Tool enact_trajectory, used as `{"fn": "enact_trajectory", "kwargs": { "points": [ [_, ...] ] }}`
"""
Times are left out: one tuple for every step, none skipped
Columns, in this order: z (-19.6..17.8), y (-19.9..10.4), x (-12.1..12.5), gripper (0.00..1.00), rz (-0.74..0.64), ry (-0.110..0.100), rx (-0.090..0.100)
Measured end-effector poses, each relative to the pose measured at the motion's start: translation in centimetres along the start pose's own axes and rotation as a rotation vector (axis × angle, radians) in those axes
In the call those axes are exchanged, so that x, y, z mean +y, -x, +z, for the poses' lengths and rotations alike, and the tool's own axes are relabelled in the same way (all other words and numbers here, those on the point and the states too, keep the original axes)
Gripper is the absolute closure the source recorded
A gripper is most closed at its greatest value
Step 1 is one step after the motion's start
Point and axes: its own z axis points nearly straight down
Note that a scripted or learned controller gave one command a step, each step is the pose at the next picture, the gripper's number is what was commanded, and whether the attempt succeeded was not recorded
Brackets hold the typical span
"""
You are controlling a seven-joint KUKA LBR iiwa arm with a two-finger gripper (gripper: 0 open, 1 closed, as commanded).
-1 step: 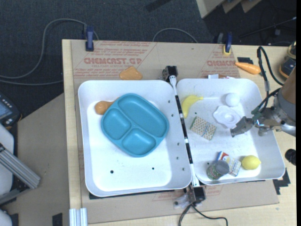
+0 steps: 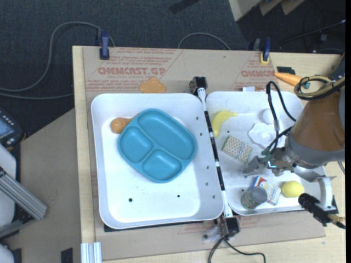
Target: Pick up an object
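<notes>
Reaching in from the right of the frame, your arm point(image 2: 321, 130) is hanging its gripper point(image 2: 262, 166) over the middle of the right bin point(image 2: 241, 100), and I cannot tell how the gripper is set. You are looking at a small round can point(image 2: 253, 197) lying just below it toward the lower right of the frame, beside a yellow lemon point(image 2: 292, 188). It is looking light, stiff and rather slippery, so you are likely best taking it across its curved sides, not its rim.
</notes>
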Motion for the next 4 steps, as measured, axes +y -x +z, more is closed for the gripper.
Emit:
{"fn": "enact_trajectory", "kwargs": {
  "points": [
    [4.4, -1.8, 3.3, 0.00, -0.001, 0.010, -0.004],
    [4.0, -1.5, 9.4, 0.00, -0.001, 0.016, -0.006],
    [3.0, -1.5, 9.1, 1.00, 0.002, 0.013, -0.005],
    [-8.4, -10.7, 7.4, 1.00, -0.009, 0.022, 0.000]
  ]
}}
